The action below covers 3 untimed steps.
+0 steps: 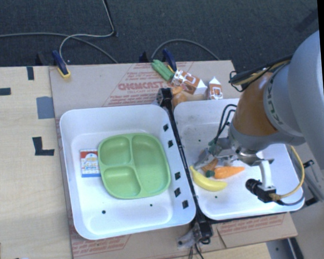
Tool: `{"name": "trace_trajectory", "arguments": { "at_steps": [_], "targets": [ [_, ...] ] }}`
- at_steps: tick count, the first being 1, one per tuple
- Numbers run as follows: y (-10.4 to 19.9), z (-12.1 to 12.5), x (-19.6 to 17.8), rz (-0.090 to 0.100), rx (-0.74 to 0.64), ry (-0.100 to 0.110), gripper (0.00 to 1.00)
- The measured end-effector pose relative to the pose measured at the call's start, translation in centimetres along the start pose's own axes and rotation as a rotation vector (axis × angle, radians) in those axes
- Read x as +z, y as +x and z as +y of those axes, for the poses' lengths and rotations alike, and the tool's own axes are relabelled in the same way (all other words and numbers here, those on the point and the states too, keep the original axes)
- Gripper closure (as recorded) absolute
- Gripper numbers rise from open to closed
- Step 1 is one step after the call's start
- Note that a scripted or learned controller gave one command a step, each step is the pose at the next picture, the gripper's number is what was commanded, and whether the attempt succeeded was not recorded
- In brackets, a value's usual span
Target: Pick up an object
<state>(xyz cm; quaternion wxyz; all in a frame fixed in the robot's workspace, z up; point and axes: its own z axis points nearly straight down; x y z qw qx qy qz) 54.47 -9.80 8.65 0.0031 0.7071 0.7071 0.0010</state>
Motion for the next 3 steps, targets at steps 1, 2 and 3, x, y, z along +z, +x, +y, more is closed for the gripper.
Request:
{"name": "trace_trajectory", "arguments": {
  "at_steps": [1,2,3],
  "targets": [
    [-0.1,0.0,-1.0,-0.002,0.000,0.000,1.00],
    [-0.1,0.0,-0.9,-0.002,0.000,0.000,0.00],
    [0.5,6.8,0.1,0.002,-0.002,0.002,0.00]
  ]
}}
